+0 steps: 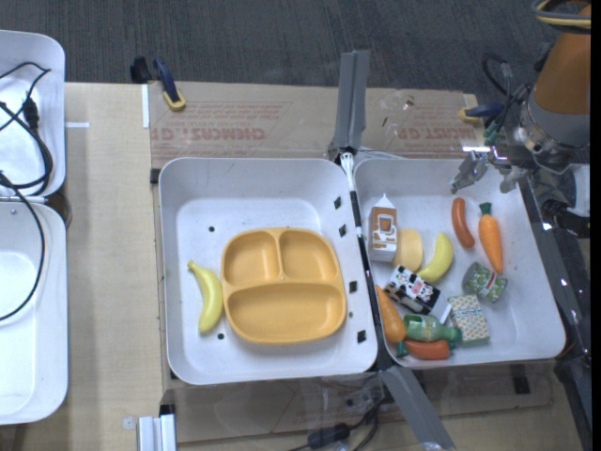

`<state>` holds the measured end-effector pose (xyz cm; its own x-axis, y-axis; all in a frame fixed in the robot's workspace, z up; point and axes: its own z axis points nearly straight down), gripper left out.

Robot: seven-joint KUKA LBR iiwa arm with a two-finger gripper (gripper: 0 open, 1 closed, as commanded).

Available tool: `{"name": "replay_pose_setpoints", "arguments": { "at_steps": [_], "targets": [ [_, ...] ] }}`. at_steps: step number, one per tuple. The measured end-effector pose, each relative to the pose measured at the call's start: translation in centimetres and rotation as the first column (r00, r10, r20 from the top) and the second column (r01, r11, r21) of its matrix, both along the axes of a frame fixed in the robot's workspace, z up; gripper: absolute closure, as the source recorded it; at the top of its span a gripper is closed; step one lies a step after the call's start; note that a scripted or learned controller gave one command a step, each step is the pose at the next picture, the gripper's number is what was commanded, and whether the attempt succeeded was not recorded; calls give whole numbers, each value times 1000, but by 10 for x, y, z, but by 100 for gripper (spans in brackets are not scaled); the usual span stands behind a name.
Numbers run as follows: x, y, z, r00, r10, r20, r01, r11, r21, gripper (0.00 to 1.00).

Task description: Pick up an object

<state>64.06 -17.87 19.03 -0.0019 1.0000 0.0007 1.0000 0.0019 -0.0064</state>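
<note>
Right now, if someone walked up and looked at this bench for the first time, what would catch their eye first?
Most likely the yellow divided plate in the middle of the left bin, with a banana lying just to its left. Next comes the jumble of toy food in the right bin: a carrot, a sausage, a small milk carton. The gripper hangs over that bin's far right corner.

A dark grey carpeted floor (282, 17) fills the upper part of the frame. Below it lies a pale wooden bench top (103, 252), with a brown printed cardboard sheet (254, 125) along its upper edge. A white rounded table (28, 252) with black cables (23, 130) stands at the left edge.
</note>
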Motion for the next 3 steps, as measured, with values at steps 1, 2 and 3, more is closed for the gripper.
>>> {"name": "replay_pose_setpoints", "arguments": {
  "at_steps": [1,2,3],
  "targets": [
    [18,-33,-92,996,94,0,-94,996,8,0],
    [18,-34,-86,995,97,0,-97,995,3,100],
    [19,-13,16,1000,6,4,-6,1000,-2,100]
  ]
}}
